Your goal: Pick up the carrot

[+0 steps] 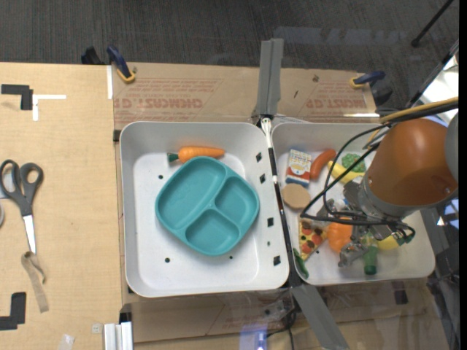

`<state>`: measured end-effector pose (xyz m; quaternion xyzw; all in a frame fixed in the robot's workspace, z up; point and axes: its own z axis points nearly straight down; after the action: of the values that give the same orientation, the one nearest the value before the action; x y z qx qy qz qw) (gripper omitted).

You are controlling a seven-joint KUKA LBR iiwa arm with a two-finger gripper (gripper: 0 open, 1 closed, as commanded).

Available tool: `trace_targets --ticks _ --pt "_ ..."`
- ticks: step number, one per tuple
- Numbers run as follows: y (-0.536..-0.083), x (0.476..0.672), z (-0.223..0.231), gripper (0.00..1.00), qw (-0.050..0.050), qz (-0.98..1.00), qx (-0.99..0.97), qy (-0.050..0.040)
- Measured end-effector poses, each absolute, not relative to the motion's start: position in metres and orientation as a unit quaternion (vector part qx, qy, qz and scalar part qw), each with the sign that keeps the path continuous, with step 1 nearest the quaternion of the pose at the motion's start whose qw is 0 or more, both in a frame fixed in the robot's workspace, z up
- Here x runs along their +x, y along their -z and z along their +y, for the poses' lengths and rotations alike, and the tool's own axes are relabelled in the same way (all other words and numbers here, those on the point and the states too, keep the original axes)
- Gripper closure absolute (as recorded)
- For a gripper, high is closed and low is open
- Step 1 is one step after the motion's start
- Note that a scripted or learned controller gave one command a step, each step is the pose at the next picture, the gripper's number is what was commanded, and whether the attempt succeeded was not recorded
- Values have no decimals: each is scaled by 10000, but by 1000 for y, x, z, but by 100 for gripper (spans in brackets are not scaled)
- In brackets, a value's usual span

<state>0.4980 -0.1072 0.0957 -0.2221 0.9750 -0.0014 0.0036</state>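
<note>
Over the right bin (419,272), the arm's orange band (408,162) and grey wrist hang low among a heap of toy food, and the hand (357,254) sits at the near side of that bin, down amid a slice of pizza (310,239), an orange piece (338,235) and a green piece (370,263). Cables and the wrist cover much of the hand, so whether it is spread, pressed together or pinching anything cannot be told from this angle.

The carrot (201,152) lies in the left bin (139,217), on its side against the far wall, green stem end pointing left, just beyond the far edge of the teal divided plate (208,206). It is well apart from the hand, with the plate and the divider between the bins lying between them.

Judging by this, the task stands at its opening: the approach to the carrot is not yet made. The next move calls for a lift clear of the clutter, a crossing over the divider to the far side of the left bin, and a descent into the narrow strip between plate rim and bin wall, where the wall may crowd the grip.
</note>
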Motion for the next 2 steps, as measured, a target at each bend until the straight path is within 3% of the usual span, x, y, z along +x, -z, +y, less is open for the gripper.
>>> trace_targets --ticks 2 --pt "-96 497 -95 0 43 9786 -2056 20"
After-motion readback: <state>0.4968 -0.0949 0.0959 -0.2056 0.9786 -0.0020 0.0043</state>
